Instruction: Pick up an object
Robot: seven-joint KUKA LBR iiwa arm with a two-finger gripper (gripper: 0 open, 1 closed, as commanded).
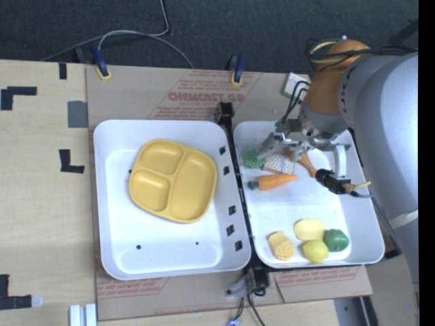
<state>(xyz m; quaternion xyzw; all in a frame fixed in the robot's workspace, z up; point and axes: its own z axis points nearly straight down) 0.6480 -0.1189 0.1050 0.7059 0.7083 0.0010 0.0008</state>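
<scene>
A dark carpeted floor lay behind a worktop (41,202) covered in brown cardboard, with two blue-and-yellow clamps at its far edge. On it we saw two shallow white bins side by side. The left bin (109,202) held a yellow divided plate (172,180). The right bin (363,240) held the toy foods.

We use the carrot (275,180) as our landmark; it lay near the middle of the right bin. Just behind it sat a speckled pale piece (277,162), with a green piece (253,159) beside that, toward the left bin. Well in front of the carrot, by the bin's near wall, clustered a corn cob (281,245), two yellow fruits (309,230) and a green pepper (336,240).

The grey arm, with its orange band, reached in from the right. Its hand (292,141) hung low just behind the carrot, over the speckled piece. We could not tell whether it was open or closed, and we saw nothing lifted.

We judged the task barely begun: the hand was placed over a likely target, but every object lay in the bin. Grasping and lifting were both left.
</scene>
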